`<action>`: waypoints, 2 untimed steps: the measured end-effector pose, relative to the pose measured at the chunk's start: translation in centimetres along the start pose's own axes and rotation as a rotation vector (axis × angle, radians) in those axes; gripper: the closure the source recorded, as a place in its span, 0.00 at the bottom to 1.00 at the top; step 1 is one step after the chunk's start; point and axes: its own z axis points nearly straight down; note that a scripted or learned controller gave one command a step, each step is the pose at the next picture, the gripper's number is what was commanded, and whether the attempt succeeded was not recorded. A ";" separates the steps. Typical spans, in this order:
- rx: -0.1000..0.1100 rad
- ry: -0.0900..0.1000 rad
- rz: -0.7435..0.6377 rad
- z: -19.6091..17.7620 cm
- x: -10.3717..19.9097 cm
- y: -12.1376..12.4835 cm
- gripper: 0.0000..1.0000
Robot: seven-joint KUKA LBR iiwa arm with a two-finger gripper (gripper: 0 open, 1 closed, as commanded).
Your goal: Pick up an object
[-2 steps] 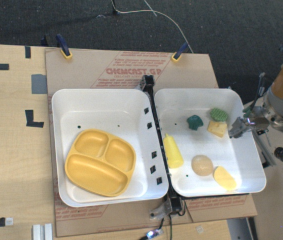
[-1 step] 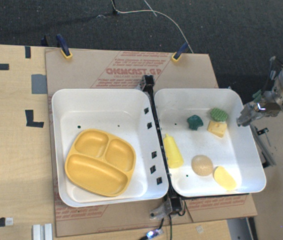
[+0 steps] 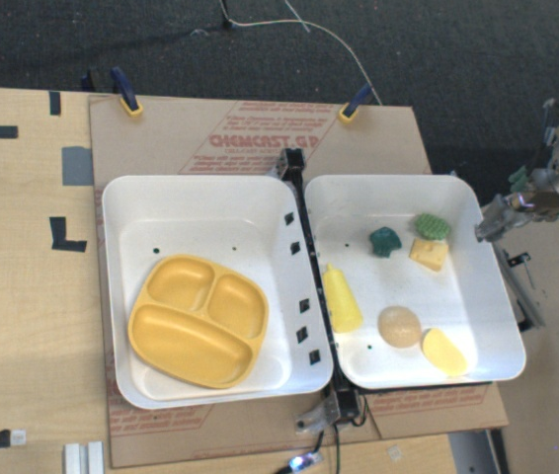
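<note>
Waiting just outside the right bin's (image 3: 492,294) far right edge, your gripper (image 3: 505,215) hung clear of the pickable pieces; its opening and any hold could not be told. Six small objects lay in that bin: three yellow, two green, one beige. One yellow divided plate (image 3: 199,319) filled the left bin (image 3: 121,205).

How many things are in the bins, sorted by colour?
Yellow: 4 (divided plate, long piece, block, oval piece)
Green: 2 (dark piece, bumpy piece)
Tan: 1 (round piece)
Total: 7
</note>
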 end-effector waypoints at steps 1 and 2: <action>0.002 0.001 -0.004 0.1 4.6 -0.1 1.00; 0.002 0.001 -0.004 0.1 9.6 0.1 1.00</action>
